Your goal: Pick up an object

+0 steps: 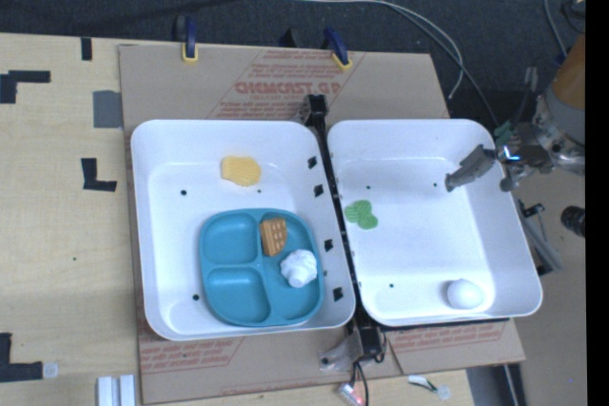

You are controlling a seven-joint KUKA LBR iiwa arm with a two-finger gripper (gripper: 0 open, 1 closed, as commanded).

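From where I sit the pincer (473,168) hangs over the right bin (419,143), can't tell if it's open, and the white ball (464,293) well below it looks light, smooth, likely slippery, so I'd squeeze across its middle.

The two white bins (420,147) look like smooth plastic with a light gloss, and soft reflections show on their walls. The blue tray (228,290) with compartments seems also plastic, more matt. On it lies a brown waffle-like piece (273,236) with a rough, gridded surface and a white crumpled thing (299,268) that looks soft, like cloth or paper. The yellow piece (242,170) and the white ball (464,293) look smooth. The cardboard sheet (276,86) under the bins is matt brown paper board. The bench (57,233) looks like pale wood. The gripper (473,168) looks like dull grey metal.
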